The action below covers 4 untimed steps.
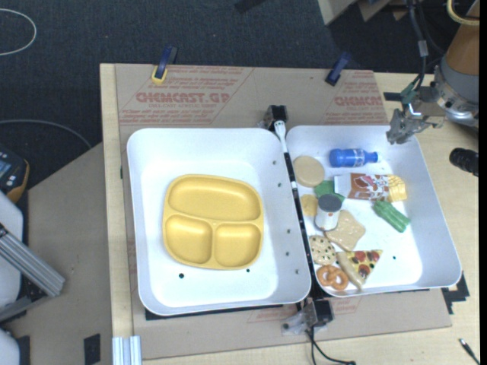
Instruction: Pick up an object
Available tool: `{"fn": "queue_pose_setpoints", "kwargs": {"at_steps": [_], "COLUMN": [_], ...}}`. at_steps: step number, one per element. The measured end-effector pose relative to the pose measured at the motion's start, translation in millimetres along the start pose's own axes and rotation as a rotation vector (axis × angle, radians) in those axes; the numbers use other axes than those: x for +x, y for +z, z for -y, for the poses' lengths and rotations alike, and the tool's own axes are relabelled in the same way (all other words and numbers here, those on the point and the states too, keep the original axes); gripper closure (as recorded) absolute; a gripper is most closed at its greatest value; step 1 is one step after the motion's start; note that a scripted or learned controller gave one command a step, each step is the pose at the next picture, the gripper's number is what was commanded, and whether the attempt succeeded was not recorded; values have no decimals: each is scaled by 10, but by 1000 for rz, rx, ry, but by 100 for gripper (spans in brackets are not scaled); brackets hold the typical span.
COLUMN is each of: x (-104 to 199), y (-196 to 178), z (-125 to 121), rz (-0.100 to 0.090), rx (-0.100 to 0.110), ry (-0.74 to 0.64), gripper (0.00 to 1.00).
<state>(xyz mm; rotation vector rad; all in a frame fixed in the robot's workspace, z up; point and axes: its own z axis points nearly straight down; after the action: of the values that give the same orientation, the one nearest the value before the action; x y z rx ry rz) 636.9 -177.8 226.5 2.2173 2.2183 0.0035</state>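
White plastic, twice over: we look down on two shallow bins set side by side on a cardboard-covered bench [228, 90]. The gripper [399, 133] hangs at the upper right corner of the right bin [430, 226], above its far rim, with nothing between its fingers; how far apart they stand we cannot tell at this size. The arm's grey wrist [456, 101] reaches away from it toward the right edge.

Closest to the gripper, just down and to its left, lies a blue bottle [351, 157] on its side. Further left of that we see a round tan cracker-like disc [309, 170]. Below the gripper sits a printed snack packet [375, 186], and under that a green pickle-shaped piece [391, 216] lying at a slant. Down and to the left, a small can with a dark lid [328, 211] stands upright, a green block [325, 188] touching it on the far side. A slice of toy bread [347, 231] rests beside the can. Farthest below, near the bin's front rim, we find a chocolate-chip cookie [320, 249], a pretzel [332, 277] and a pizza slice [363, 261] crowded together.

Well to the gripper's left, across the divide, the left bin [144, 204] holds a yellow divided plate [214, 220], three compartments facing up. Two clamps, one with a yellow tip [162, 65] and one blue [337, 69], grip the bench's far edge.
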Motion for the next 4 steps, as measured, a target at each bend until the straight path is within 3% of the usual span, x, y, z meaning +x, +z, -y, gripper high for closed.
{"fn": "queue_pose_setpoints", "kwargs": {"at_steps": [3,4], "x": [853,1035], "y": [-122,92], "z": [1256,1311], "rz": [-5,-4], "rx": [10,10], "ry": [0,-1], "gripper": [100,100]}}
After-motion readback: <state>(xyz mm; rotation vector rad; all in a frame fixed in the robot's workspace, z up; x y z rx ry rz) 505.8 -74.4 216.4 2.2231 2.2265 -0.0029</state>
